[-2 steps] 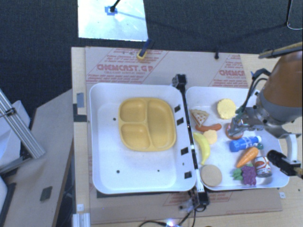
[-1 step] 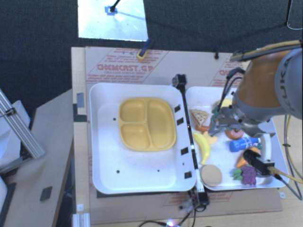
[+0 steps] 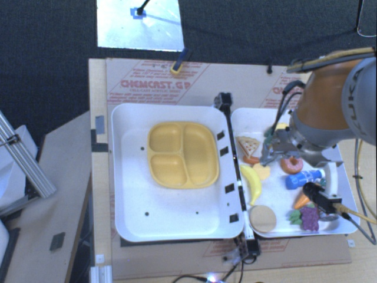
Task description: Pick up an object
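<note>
Overhead, bench (image 3: pixel 147 78), dark carpet (image 3: pixel 47 46)

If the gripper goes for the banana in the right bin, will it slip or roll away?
The banana looks like smooth moulded plastic, so probably stiff, light and a bit slippery between fingers. Its curve lies flat on the bin floor, so it seems more apt to spin or slide than roll. The round cookie lies near its lower end, so a push may bump that.

The grey arm (image 3: pixel 339 99) reaches in from the right, orange band uppermost, wrist bent down; its gripper (image 3: pixel 270 152) seems to point leftward, low.
</note>
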Tool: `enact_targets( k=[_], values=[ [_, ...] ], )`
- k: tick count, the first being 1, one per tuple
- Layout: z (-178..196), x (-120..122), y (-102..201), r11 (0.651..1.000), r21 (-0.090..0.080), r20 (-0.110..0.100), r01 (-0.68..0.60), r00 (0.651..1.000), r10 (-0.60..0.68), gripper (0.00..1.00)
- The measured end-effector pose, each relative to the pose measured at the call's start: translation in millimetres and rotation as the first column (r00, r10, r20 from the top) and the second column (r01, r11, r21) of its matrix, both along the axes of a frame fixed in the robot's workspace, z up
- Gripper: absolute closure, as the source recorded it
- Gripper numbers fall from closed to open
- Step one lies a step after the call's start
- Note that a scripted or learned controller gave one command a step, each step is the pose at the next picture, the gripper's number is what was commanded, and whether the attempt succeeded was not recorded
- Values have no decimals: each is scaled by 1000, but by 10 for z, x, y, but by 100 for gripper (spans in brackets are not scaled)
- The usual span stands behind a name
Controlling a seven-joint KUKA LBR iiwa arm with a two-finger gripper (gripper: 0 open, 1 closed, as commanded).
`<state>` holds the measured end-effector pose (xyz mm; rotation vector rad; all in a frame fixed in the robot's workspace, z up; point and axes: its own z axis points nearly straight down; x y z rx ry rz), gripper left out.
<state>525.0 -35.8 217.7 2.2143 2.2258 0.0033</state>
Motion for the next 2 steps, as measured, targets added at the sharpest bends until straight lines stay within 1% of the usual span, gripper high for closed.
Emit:
enact_targets(
  k=[1,2],
  values=[
    [169,-63,86,1000,0,1,-1,1000,1,100],
    [151,-2,30,1000,0,1,3,1000,-3,100]
  ],
)
